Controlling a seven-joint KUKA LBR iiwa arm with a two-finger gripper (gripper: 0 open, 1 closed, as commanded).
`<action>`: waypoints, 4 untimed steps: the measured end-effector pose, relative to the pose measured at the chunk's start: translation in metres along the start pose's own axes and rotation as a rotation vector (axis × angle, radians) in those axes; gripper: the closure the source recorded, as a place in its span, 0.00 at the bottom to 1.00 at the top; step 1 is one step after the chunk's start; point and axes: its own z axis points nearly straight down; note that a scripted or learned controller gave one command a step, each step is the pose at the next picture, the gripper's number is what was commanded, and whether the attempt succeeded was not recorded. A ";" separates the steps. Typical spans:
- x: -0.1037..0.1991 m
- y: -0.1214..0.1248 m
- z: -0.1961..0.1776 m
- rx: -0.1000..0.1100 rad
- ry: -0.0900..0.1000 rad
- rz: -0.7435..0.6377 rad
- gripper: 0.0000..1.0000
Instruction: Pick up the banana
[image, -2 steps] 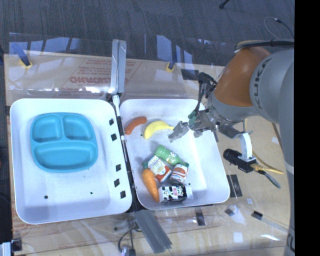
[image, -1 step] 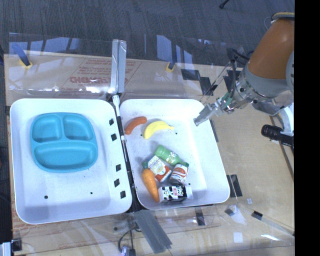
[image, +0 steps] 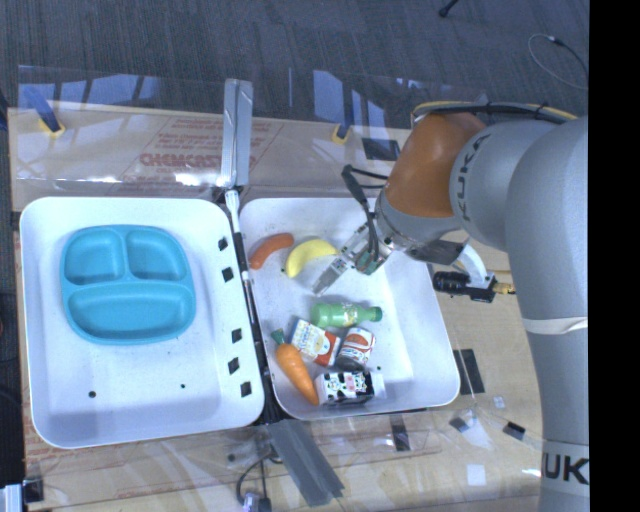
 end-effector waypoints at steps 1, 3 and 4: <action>0.005 0.041 0.007 0.000 -0.001 -0.052 0.00; 0.017 0.015 -0.111 -0.002 -0.004 -0.159 1.00; 0.017 0.015 -0.110 -0.001 -0.003 -0.159 0.00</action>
